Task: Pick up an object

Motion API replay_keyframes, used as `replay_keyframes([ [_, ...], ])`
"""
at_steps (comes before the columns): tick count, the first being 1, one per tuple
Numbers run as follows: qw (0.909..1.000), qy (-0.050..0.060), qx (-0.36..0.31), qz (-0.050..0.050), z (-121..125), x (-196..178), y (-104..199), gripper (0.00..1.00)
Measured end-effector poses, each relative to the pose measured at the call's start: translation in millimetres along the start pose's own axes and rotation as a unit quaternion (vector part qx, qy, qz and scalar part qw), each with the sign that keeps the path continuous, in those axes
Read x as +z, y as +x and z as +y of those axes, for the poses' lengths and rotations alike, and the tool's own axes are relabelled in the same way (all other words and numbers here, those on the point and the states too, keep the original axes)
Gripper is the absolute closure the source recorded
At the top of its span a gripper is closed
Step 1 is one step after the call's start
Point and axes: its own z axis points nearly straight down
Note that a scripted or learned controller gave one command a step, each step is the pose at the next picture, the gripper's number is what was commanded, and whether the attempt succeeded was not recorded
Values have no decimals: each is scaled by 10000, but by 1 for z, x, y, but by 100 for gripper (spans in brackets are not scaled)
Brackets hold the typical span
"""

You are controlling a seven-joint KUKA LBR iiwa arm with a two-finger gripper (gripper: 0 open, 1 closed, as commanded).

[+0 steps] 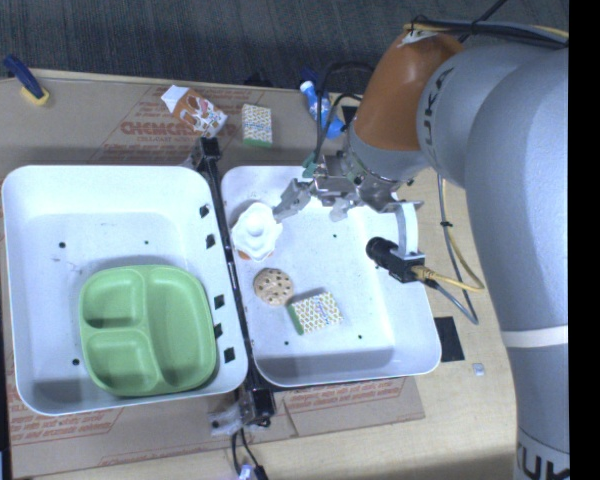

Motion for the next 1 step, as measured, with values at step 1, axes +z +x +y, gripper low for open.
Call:
replay_keyframes([
  [1, 10000, 4, -12, -3, -66, 3, 64, 0],
])
